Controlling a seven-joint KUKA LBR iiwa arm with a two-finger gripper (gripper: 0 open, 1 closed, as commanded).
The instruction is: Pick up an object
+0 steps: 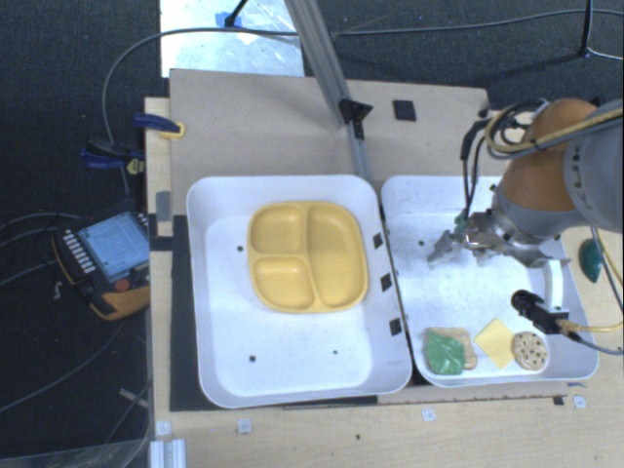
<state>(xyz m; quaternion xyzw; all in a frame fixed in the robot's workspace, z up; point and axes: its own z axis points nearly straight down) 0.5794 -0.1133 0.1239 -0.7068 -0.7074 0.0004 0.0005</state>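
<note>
- Camera view: claw (442, 249) sits low over bare floor in the right bin (425, 300), with no object seen in it. Whether it is spread or pressed together cannot be told (glare and the bulk of the wrist blur the outline).
- Likely targets lie nearer the camera than the claw and toward its arm side, in a row along the bin's near wall. They are a green piece (446, 351), a yellow slice (495, 342) and a round cookie (529, 351).
- The green piece and yellow slice look just beside each other, and the slice and cookie are close too. Whether any of them touch cannot be told.
- Risk: closing where it sits now would catch only air, since all three are well apart from it.
- Risk: the items are flat and crowded, so coming down on one could nudge a neighbour or pinch two at once.
- Risk: they hug the near wall, so a descent there could strike the rim.
- Across the divider from the claw, on the side away from the arm, a yellow divided plate (307, 256) lies in the left bin (292, 354). It looks broad and shallow, so probably a poor grip.
- Hard to make out: what the green piece is, and how thick the slice is.
- The counter (253, 125) beyond the bins is bare board.
</note>
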